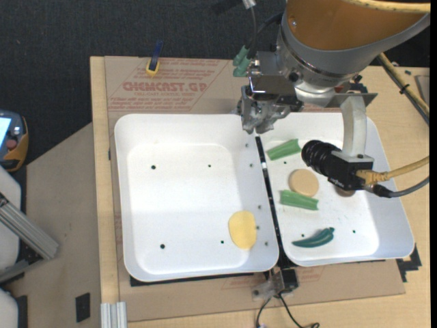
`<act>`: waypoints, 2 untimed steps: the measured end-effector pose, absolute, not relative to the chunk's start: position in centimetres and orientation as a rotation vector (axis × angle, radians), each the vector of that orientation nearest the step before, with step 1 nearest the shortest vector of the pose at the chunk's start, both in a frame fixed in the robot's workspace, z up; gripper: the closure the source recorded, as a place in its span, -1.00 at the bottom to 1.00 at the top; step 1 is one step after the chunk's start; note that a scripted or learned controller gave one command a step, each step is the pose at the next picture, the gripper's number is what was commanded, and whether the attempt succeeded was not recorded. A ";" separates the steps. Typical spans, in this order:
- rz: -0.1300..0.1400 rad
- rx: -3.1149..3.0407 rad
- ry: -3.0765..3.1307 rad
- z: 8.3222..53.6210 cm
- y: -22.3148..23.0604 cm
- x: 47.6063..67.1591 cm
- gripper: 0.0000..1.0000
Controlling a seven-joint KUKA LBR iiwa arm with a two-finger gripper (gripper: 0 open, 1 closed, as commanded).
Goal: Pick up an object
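Two shallow white bins sit side by side on the bench, the left bin [136, 142] and the right bin [389, 217], touching along a dark seam that runs down the middle. In the left bin a pale yellow piece [242, 229] lies near the front right corner, close to the seam. The right bin holds four things: a light green stick [283, 149] tilted near the back, a round tan disc [303, 182] just in front of it, a second light green stick [299, 199] touching the disc's front edge, and a dark green curved pepper [314, 238] nearest the front. The arm [355, 19], grey with a broad orange band, comes in from the upper right. Its gripper [258, 123] hangs over the back end of the seam between the bins, with nothing seen between its tips; how far it is open I cannot tell. A black cylindrical unit [328, 159] with a yellowish hose [403, 171] lies over the right bin beside the disc.
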State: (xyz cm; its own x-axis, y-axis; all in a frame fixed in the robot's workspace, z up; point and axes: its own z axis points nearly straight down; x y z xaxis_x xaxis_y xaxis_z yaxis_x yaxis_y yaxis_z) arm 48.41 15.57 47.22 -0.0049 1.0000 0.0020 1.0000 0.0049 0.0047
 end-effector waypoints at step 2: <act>-0.015 2.236 2.213 29.0 8.5 48.2 1.00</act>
